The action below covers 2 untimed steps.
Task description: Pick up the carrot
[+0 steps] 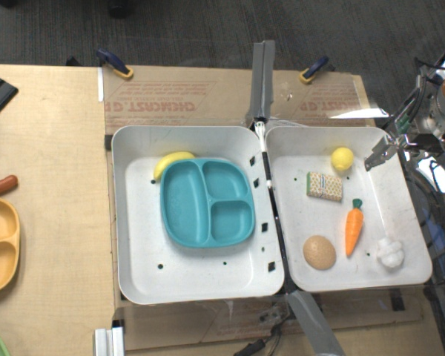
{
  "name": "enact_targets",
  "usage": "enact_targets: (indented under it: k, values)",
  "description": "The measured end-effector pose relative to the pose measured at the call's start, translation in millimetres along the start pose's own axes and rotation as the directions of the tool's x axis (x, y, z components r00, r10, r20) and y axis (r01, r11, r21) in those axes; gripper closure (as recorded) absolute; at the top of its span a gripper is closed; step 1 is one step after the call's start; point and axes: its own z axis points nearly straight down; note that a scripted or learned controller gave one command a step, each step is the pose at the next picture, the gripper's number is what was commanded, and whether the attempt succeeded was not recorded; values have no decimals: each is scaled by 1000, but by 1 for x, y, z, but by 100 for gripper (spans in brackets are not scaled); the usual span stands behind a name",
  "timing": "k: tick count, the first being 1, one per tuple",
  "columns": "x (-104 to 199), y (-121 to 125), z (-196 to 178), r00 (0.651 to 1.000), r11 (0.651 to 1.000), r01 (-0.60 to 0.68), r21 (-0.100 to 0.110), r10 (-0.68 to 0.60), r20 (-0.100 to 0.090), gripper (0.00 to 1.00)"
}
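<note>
Two white bins are sitting side by side, and the carrot (354, 230) is lying in the right bin (297, 199), leaf end toward 12 o'clock, with a brown egg (320, 252) at its 8 o'clock, a cracker-like block (324, 186) at its 11 o'clock and a lemon (342, 158) beyond. The gripper (386, 151) is hovering over that bin's 2 o'clock edge, well apart from the carrot; how far the claw is opening I cannot tell. A teal divided plate (207, 202) is resting in the left bin (133, 221), partly covering a banana (172, 162).
</note>
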Motion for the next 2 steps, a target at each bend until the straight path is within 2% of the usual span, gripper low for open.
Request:
enact_targets:
  k: [1, 2]
  values:
    - [-33, -12, 148, 984, 984, -176, 9, 176, -13, 0]
    - [29, -63, 162, 977, 977, -212, 1, 212, -2, 0]
